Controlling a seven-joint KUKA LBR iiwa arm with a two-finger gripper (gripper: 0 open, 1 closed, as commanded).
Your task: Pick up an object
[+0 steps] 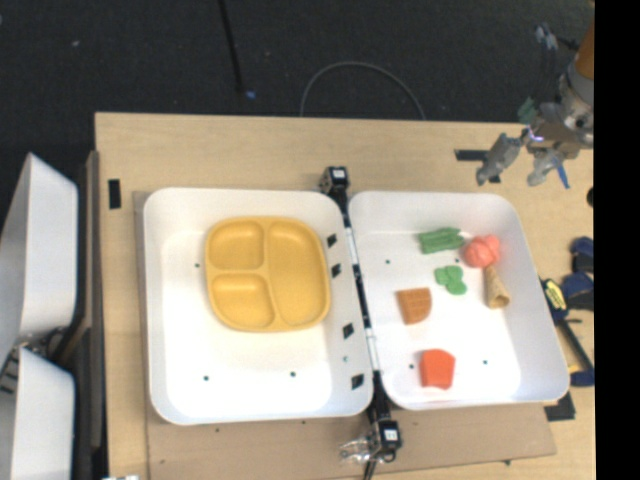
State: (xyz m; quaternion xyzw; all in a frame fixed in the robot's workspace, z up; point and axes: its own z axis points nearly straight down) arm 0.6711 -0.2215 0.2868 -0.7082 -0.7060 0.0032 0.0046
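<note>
wooden bench (250, 148), two white bins (180, 388)

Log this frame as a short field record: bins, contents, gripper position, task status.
left bin: holds a yellow divided plate with three compartments
right bin: holds six small items
items: green piece, pink piece, tan cone-shaped piece, small green piece, orange-brown block, red-orange block
gripper: above the bench beyond the right bin's far right corner, apart from every item
held object: none seen between the fingers
task status: pick not yet done; all items lie in the bin
</note>
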